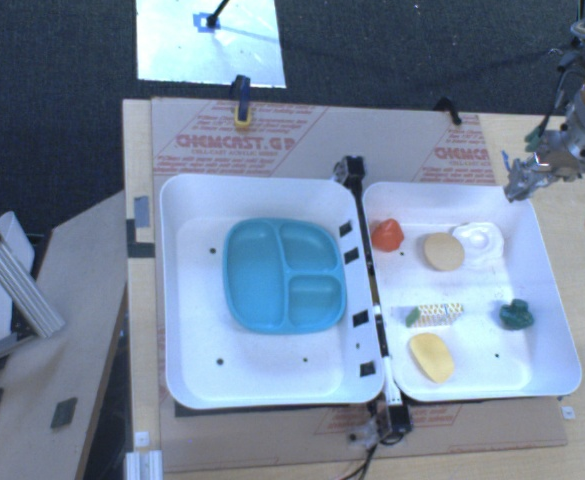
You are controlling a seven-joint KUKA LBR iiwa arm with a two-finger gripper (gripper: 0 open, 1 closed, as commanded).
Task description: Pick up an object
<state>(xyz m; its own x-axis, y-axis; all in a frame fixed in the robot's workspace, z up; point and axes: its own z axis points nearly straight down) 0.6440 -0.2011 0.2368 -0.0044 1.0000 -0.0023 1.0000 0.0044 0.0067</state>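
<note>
Objects for picking lie scattered in the right bin (pixel 557 298), the one nearer the arm. At its far left corner sits a small orange-red piece (pixel 387 234), close to the divider between the bins. Just right of it rests a round tan piece like a biscuit (pixel 443 251), and touching that on the far right side is a white, glossy piece (pixel 477 238) that nearly blends into the bin floor. Toward the middle lies a short corn cob (pixel 436 314) with a green end, lying lengthwise left to right. Near it, closer to me, is a yellow oval piece (pixel 432 356). Over by the right wall sits a small dark green item (pixel 515 315), well apart from the rest.

Next door, the left bin (pixel 187 268) holds a blue divided plate (pixel 282 275) with three compartments, lying flat near the centre.

Both bins rest on a clear sheet printed with red lettering (pixel 234 140), and a yellow clamp (pixel 243 118) grips its far edge.

From the right, the gripper (pixel 521 182) hangs just past the far right corner of the right bin, above the rim area and apart from every object. It looks small and blurred from where I stand, and I cannot tell how its jaws are set; nothing shows between them.
</note>
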